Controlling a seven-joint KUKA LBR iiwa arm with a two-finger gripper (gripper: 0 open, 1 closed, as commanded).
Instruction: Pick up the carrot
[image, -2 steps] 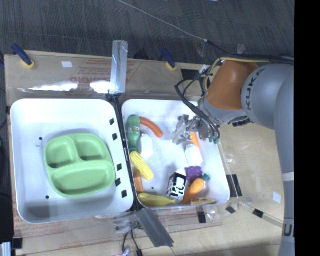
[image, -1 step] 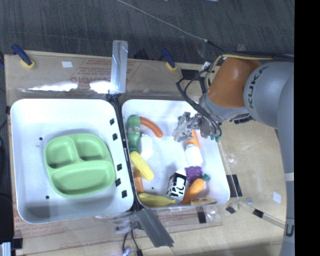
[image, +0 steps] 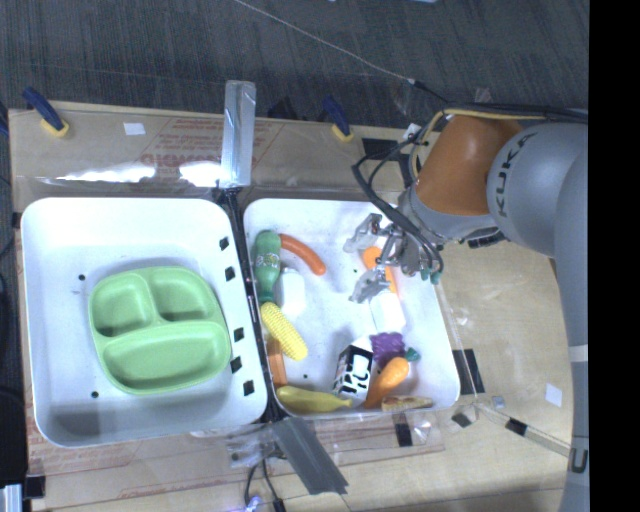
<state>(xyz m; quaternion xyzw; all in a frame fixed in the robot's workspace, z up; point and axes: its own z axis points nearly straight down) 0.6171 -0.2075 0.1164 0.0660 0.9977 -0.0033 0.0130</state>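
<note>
An orange, carrot-like piece (image: 377, 258) lies on the floor of the right bin (image: 330, 215), near its right wall. My gripper (image: 366, 266) is low over it, and its fingers stand open on either side of the piece: one fingertip (image: 359, 241) towards the back, the other towards the front. The wrist hides part of the orange piece. I cannot tell whether the fingers touch it. A second orange tapered piece (image: 393, 375) lies by the bin's front right corner, apart from the gripper.
The right bin also holds an orange-red sausage (image: 303, 254), a green vegetable (image: 266, 262), corn (image: 283, 331), a banana (image: 310, 400), a black-and-white can (image: 352, 372), a white block (image: 388, 319) and a purple eggplant (image: 389, 346). In the left bin (image: 40, 300) sits a green divided tray (image: 157, 328).
</note>
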